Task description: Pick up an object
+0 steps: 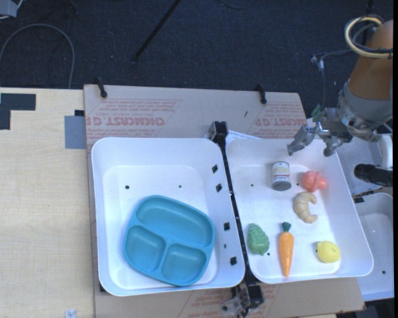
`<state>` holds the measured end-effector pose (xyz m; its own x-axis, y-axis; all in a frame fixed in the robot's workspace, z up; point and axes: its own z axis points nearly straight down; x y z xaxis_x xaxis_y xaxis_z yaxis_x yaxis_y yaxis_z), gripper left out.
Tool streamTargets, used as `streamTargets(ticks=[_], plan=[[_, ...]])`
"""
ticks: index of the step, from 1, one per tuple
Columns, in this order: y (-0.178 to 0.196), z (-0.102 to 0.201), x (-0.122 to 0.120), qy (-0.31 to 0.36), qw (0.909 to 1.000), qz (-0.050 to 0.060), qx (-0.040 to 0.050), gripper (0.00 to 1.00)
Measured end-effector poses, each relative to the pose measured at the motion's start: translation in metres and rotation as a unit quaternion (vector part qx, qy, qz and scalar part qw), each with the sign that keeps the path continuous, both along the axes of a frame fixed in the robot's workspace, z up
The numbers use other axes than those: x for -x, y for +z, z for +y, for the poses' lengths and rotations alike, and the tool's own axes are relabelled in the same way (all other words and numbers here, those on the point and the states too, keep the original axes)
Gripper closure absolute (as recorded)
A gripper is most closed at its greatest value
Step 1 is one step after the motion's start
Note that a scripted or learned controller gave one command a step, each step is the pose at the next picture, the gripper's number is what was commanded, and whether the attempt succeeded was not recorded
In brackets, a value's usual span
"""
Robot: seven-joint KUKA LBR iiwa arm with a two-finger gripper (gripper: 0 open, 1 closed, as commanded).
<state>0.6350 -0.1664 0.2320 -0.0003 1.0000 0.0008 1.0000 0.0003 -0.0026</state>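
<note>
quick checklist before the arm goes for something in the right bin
1. Gripper above the right bin's upper right corner, clear of the items: ok.
2. Fingers spread, nothing between them: ok.
3. Nearest item, the small can, upright with free space around it: ok.
4. Pink toy and croissant lie close together, tight for fingers: not ok.
5. Carrot, green vegetable and lemon lie apart from each other: ok.
6. Grip strength on any item: cannot tell.
</note>
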Motion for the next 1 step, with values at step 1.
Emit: streamTargets(ticks=[1], plan=[[-0.0524,0.0096,-0.0012,0.001,1.0000,0.001,-0.0001,0.00]])
